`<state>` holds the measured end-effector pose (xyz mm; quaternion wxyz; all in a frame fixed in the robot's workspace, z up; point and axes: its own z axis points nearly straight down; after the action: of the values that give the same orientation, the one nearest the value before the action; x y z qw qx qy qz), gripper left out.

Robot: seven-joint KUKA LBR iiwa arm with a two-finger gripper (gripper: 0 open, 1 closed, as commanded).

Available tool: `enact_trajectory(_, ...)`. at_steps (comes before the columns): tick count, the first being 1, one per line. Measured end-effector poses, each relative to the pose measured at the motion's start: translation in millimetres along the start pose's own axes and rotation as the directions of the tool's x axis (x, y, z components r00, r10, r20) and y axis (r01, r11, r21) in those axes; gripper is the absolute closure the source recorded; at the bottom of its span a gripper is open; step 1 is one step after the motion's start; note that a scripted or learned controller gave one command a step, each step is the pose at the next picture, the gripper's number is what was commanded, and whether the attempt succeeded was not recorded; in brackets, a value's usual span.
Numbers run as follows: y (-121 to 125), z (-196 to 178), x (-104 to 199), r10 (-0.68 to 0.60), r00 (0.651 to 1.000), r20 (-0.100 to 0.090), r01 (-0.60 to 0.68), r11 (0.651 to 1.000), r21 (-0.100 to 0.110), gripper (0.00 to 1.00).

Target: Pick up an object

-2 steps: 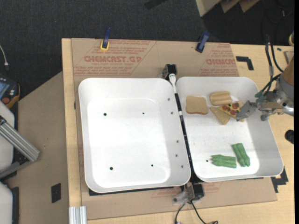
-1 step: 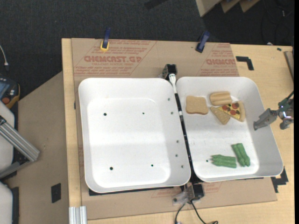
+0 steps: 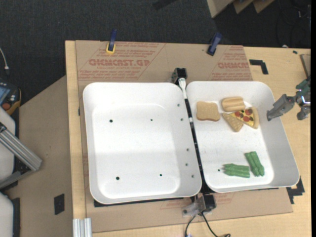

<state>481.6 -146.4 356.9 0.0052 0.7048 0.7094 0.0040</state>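
The right bin (image 3: pixel 276 147) holds a tan toast slice (image 3: pixel 208 111), a small bun (image 3: pixel 233 103), a pizza slice (image 3: pixel 243 118) and two green bean pods (image 3: pixel 237 170) (image 3: pixel 255 163). My gripper (image 3: pixel 289 111) hangs at the view's right edge, over the right rim of that bin and to the right of the pizza slice. Its two grey fingers (image 3: pixel 279 107) stand apart, open, with nothing between them.
The left bin (image 3: pixel 133 142) lies beside the right one on a cardboard sheet (image 3: pixel 148 58) held by two clamps at the back. A black divider strip (image 3: pixel 190 127) runs between the bins. Cables and a connector lie at the front edge.
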Motion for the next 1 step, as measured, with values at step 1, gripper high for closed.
enact_trajectory(1,1.1,-107.2,69.4,-0.003,1.000,-0.001,0.003,1.000,-0.003,0.00)
